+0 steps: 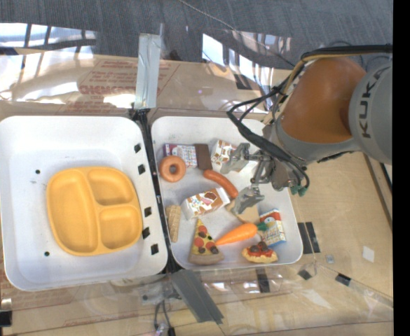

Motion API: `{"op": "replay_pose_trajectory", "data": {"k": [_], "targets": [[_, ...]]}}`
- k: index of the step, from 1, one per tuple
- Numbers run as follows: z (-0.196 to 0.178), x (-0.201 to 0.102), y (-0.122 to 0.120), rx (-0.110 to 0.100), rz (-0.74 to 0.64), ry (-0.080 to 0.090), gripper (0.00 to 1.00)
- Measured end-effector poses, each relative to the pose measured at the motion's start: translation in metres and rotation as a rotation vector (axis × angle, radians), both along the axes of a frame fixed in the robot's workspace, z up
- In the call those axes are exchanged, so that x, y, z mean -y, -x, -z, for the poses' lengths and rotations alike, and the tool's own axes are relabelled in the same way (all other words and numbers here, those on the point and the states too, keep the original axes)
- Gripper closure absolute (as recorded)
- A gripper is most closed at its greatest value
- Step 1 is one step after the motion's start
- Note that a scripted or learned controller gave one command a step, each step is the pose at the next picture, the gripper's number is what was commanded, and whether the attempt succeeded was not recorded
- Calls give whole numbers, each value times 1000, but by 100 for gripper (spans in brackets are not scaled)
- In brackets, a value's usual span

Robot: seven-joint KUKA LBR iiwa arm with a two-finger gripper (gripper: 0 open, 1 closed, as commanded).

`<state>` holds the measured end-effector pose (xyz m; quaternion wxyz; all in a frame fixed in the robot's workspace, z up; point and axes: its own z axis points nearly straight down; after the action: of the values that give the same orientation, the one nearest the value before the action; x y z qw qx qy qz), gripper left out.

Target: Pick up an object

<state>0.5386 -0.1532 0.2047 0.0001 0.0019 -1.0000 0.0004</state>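
Gripper (249,182) low in right bin (190,126), fingers spread, nothing between them. Sausage (221,182) just left of it, carrot (237,234) toward near edge. Advice: centre over one item, descend straight, avoid neighbours, close fully before lift.

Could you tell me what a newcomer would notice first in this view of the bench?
Probably the yellow divided tray, alone in the left bin. Next, the grey arm with its orange band, reaching from the right over the right bin, which holds a jumble of toy food: a donut, a carrot, a pizza slice.
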Motion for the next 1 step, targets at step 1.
{"op": "replay_pose_trajectory", "data": {"k": [1], "targets": [[90, 11, -48, 25, 105, 4, 0]]}}
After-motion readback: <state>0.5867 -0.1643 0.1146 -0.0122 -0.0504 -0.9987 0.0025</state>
